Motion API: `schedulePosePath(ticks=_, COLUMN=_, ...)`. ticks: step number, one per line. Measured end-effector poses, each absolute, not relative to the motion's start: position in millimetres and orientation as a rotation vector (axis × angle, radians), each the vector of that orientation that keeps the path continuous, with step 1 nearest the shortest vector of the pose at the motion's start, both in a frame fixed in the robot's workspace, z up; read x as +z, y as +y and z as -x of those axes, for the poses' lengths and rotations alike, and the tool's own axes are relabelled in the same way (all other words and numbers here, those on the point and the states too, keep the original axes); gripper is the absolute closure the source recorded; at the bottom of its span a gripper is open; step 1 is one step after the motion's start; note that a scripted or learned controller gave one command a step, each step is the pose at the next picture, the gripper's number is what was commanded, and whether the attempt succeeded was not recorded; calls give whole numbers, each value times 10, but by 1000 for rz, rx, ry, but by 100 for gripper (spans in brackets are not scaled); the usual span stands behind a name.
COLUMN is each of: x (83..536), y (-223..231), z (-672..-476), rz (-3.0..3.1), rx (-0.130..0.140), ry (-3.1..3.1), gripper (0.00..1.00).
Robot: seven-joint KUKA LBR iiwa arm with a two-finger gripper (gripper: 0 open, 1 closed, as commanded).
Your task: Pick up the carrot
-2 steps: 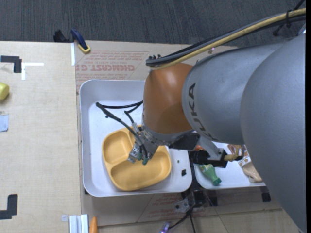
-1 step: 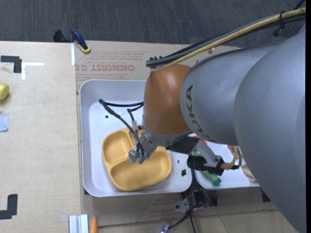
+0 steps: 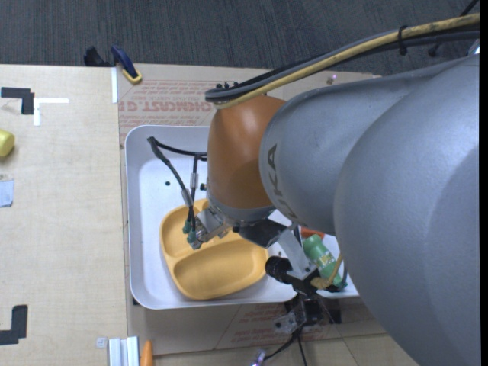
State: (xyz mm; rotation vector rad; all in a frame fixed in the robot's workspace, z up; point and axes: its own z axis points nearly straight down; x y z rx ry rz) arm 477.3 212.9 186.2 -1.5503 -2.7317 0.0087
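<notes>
While the grey arm (image 3: 366, 181) hides much of the white bin (image 3: 145, 227) | gripper (image 3: 194, 235) over yellow tray (image 3: 217, 269), opening unclear | carrot unseen, likely miss.

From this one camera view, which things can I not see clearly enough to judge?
- Gripper: the arm covers it from above, so its fingers cannot be judged.
- Carrot: an orange sliver beside the green thing may be it; the arm hides the rest.
- Yellow dish: its upper right part lies under the wrist.
- White bin: its right side is behind the arm.
- Yellow thing: cut by the left edge.
</notes>
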Motion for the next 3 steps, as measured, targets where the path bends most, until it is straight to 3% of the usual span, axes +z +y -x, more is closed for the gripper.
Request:
schedulePosePath(ticks=2, x=1703, y=2197, z=-4770, rz=2091, rx=10, ry=-2345, gripper=100)
schedulePosePath(ticks=3, x=1825, y=2124, z=-4770, rz=2713, rx=11, ry=-1587, gripper=100)
